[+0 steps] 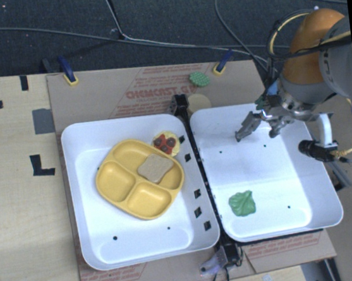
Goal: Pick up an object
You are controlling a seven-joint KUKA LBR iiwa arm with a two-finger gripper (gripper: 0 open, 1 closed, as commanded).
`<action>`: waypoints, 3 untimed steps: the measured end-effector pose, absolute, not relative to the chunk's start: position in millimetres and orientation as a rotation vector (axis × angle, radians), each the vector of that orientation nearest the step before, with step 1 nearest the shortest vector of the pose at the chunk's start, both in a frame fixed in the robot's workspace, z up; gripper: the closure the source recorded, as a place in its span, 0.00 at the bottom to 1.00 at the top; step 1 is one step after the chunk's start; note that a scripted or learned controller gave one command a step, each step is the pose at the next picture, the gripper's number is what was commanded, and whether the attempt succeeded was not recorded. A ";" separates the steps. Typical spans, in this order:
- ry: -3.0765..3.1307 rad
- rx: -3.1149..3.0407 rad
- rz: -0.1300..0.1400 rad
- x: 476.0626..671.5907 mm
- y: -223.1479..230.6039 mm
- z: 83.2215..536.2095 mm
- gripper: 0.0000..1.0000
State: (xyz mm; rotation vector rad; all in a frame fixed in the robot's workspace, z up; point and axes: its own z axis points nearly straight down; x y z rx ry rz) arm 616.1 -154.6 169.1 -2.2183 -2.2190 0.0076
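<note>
Green lettuce piece [241, 203] in right bin [307, 171]; hand [259, 130] open above.

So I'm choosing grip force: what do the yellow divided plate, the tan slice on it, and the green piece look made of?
Yellow divided plate: probably hard moulded plastic, smooth with a faint sheen. Tan slice: matte, flat, likely a toy bread piece, foam or plastic. Green piece: matte, crinkled edge, perhaps soft plastic or felt; unclear.
</note>
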 end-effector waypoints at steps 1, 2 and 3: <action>-2.220 -2.218 0.007 615.9 -161.4 122.1 0.00; -2.225 -2.220 0.003 616.1 -160.8 83.5 0.00; -2.228 -2.222 0.001 617.3 -161.1 96.5 1.00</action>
